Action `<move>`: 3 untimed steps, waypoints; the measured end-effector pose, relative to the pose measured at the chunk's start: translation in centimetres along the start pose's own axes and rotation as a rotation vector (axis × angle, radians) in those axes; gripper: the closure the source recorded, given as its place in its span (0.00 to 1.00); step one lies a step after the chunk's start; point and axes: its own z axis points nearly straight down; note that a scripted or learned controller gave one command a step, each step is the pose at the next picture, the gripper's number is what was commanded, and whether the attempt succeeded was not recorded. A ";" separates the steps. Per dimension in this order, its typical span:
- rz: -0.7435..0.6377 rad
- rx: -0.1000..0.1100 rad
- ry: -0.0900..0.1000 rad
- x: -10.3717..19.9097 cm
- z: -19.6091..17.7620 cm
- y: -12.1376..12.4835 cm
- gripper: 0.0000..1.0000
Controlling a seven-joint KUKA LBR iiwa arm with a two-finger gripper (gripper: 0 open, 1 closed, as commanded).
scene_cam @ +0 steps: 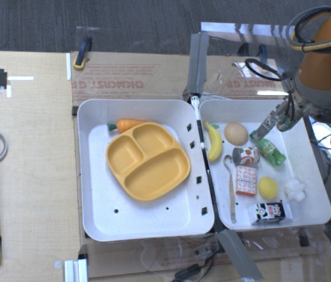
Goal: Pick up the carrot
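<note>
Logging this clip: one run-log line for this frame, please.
carrot: left bin, beside yellow plate | tool: over right bin, near green bottle | carrot not held

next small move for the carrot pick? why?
Probably swing the gripper left across the divider toward the left bin. It hangs over the right bin, by the green bottle, while the carrot lies in the left bin's far corner against the yellow plate rim. Stop above the carrot before descending.
</note>
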 end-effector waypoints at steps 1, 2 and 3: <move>-0.155 0.002 0.004 6.6 4.3 1.9 1.00; -0.155 0.002 0.004 6.5 4.3 1.9 0.00; -0.026 0.000 0.001 3.3 4.3 5.4 0.00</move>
